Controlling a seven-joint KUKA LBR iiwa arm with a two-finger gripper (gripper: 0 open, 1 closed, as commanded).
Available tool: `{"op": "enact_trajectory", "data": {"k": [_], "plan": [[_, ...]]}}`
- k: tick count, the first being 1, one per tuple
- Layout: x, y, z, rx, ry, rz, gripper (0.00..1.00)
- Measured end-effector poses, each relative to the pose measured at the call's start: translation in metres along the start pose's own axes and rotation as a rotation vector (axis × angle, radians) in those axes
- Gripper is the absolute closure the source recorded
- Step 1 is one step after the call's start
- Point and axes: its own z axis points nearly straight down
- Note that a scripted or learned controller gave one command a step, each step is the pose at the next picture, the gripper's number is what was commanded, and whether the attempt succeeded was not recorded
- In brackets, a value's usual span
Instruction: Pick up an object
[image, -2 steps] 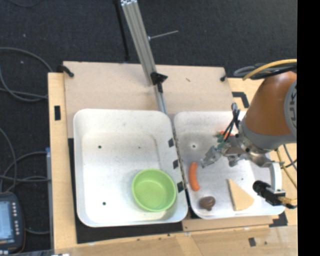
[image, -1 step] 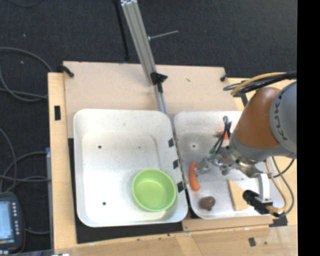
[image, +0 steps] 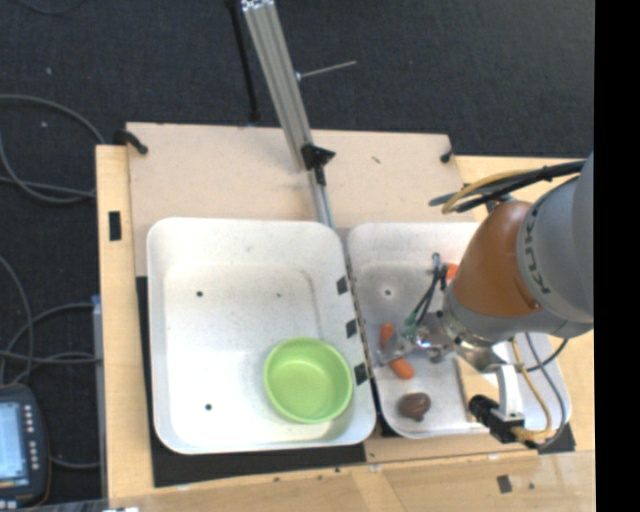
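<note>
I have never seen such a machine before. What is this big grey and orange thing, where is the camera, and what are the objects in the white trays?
The grey and orange thing is a robot arm, reaching in from the right. One camera looks down on the bench from above. Two shallow white bins lie side by side. The left bin holds a green bowl. The right bin holds small orange pieces and a brown lump. The gripper hangs over the orange pieces; whether it holds anything is unclear.
</note>
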Motion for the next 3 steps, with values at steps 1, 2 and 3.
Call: {"op": "enact_trajectory", "data": {"k": [1, 2, 3], "plan": [[0.000, 0.002, -0.013, -0.007, 0.002, 0.005, 1.00], [-0.005, 0.002, -0.077, -0.011, 0.000, -0.005, 1.00], [0.000, 0.005, -0.121, -0.010, 0.001, -0.006, 1.00]]}}
